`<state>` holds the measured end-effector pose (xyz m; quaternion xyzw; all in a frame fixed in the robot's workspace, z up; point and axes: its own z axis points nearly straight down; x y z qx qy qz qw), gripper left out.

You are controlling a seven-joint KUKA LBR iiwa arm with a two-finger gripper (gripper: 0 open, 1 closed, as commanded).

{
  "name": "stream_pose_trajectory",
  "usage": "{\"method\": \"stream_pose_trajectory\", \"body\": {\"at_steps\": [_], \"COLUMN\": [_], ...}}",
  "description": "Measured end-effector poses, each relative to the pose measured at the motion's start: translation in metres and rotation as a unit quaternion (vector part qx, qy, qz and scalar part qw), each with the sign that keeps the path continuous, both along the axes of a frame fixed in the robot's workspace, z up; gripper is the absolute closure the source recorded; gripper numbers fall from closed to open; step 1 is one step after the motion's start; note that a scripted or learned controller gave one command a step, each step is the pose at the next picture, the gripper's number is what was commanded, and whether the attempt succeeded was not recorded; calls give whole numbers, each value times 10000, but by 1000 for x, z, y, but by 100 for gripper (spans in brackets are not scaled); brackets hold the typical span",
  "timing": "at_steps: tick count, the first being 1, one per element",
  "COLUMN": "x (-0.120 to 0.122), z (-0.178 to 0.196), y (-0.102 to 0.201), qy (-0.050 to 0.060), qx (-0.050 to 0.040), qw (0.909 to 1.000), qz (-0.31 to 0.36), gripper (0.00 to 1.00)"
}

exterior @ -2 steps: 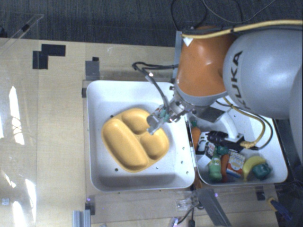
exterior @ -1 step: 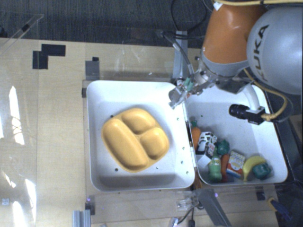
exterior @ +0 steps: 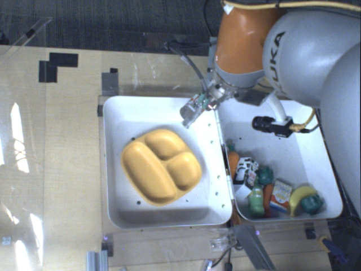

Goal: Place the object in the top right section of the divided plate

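Tool (exterior: 190, 113) hanging over the top corner of one white bin (exterior: 169, 222), close to the wall shared with the other bin (exterior: 282, 151). Cannot tell whether wide or narrow, too small and blurred from above. Yellow divided plate (exterior: 162, 165) lying flat in the bin under the tool, just below it and a bit to the side away from the arm (exterior: 304, 49). Small toys heaped in the other bin, below the tool on the arm's side: an orange carrot (exterior: 233, 164) nearest, then a green bottle (exterior: 256, 201) and a yellow banana (exterior: 302, 196) farther off. Both bins side by side on the pale table (exterior: 56, 151).
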<state>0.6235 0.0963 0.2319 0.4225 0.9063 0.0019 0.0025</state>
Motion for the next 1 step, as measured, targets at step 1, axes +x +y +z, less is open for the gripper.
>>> {"method": "stream_pose_trajectory", "body": {"at_steps": [1], "x": [0], "z": [0], "y": [0], "qy": [-2], "qx": [1], "qw": [10000], "qz": [0], "gripper": [0]}}
